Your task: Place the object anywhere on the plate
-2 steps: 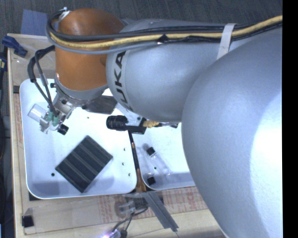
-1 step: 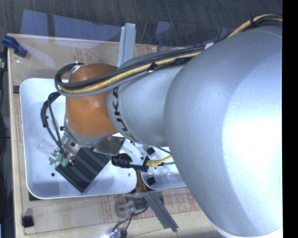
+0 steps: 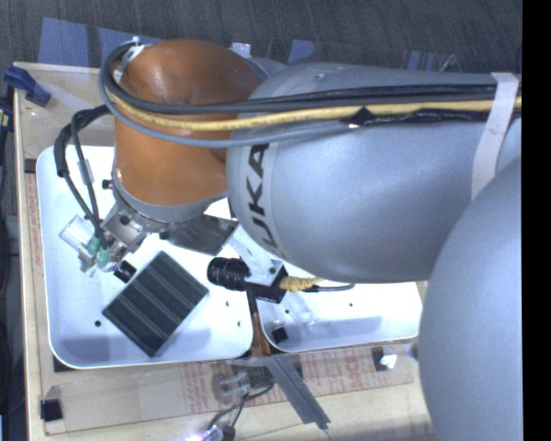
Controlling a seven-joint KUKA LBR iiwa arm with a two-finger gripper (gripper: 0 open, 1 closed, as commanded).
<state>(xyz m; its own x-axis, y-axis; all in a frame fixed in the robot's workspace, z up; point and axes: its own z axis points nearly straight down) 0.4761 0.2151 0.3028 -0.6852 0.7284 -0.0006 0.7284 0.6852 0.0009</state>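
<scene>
Slab (image 3: pixel 156 301): one, dark grey-black, flat, rectangular, matte. Its top is ribbed with straight parallel grooves. It lies flat on the floor of the left bin (image 3: pixel 55 338), turned diagonal to the bin walls. It is just beside the gripper (image 3: pixel 96 246), on the gripper's lower-right side in the view and apart from its tip. It is not in the gripper's grasp.

Gripper: one, with clear plastic and green parts at the tip, down in the left bin near that bin's outer wall. Cannot tell if it is wide or narrow, because the tip is small and cluttered.

Bit (image 3: pixel 124 269): one, small, black, blocky. It is close against the gripper on the slab's side, between the two. Cannot tell if it is loose or part of the tool.

Arm (image 3: pixel 367 200): smooth grey rounded shell to the right of the gripper. The orange band (image 3: pixel 174 127) is glossy and dome-shaped, directly above and behind the gripper. Cables (image 3: pixel 257 108), black and yellow, are bundled along the top of the arm, with a black loop hanging at the gripper's upper left.

Bins: two, white, shallow, smooth plastic with rounded corners. The right bin (image 3: pixel 349 333) is past the slab, away from the gripper, and its wall is side by side with the left bin's.

Bench (image 3: pixel 28 118): pale wood around both bins. One blue clamp (image 3: pixel 23 83) sits on its far-left corner, well above the gripper.
</scene>
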